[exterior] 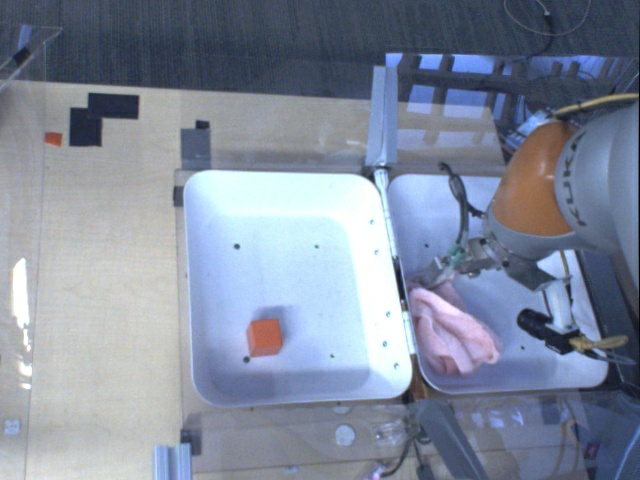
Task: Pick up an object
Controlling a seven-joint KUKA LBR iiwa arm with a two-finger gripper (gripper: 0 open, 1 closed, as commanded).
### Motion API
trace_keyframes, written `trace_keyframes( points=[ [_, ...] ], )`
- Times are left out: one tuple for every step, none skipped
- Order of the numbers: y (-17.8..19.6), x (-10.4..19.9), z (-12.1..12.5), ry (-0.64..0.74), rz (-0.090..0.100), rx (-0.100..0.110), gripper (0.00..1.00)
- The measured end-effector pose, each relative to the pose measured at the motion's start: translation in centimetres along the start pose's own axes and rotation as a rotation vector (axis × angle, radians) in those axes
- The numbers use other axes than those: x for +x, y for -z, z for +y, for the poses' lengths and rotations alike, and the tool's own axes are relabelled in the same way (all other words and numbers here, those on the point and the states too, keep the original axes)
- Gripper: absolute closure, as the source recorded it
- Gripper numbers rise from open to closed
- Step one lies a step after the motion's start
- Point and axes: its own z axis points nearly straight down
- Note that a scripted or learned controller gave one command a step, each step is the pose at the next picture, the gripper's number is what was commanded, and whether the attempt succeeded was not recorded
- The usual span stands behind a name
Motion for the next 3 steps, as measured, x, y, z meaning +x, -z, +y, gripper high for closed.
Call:
trace_keyframes(
  points=[
    [1.4, -0.1, 0.4, 0.004, -0.005, -0.011, 1.00],
    [1.4, -0.1, 0.4, 0.004, -0.005, -0.012, 0.00],
    [-0.1, -1.1, 3.8, -0.215, 0.001, 0.002, 0.00]
  ],
)
